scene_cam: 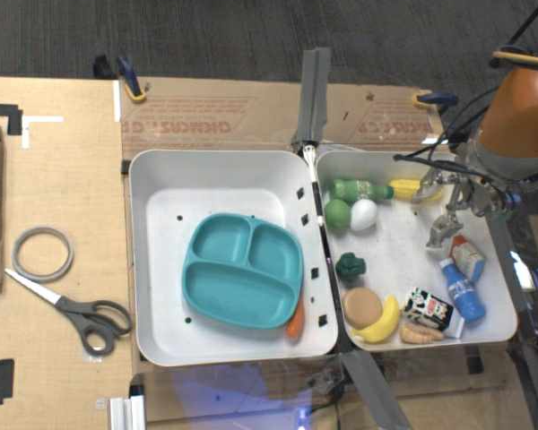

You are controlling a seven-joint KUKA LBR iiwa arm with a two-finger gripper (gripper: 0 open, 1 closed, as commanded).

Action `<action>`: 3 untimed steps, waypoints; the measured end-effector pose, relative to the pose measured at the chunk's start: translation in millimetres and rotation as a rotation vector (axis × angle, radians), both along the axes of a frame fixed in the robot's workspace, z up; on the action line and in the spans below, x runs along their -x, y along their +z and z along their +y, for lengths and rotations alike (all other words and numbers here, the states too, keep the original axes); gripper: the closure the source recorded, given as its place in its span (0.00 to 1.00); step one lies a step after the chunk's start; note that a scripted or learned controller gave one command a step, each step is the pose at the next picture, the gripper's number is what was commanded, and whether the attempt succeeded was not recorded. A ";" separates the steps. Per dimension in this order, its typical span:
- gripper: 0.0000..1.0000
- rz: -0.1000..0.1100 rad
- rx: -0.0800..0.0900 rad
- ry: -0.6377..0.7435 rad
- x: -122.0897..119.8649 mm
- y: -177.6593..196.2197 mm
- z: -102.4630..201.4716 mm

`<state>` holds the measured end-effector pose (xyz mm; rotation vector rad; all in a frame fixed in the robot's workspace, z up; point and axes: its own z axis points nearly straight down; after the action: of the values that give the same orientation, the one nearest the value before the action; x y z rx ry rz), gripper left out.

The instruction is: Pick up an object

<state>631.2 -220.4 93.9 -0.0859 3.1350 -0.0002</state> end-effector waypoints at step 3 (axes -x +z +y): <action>0.00 0.003 0.006 -0.809 4.8 -0.6 120.7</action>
<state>626.4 -99.8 93.4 1.1555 2.9189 -0.0123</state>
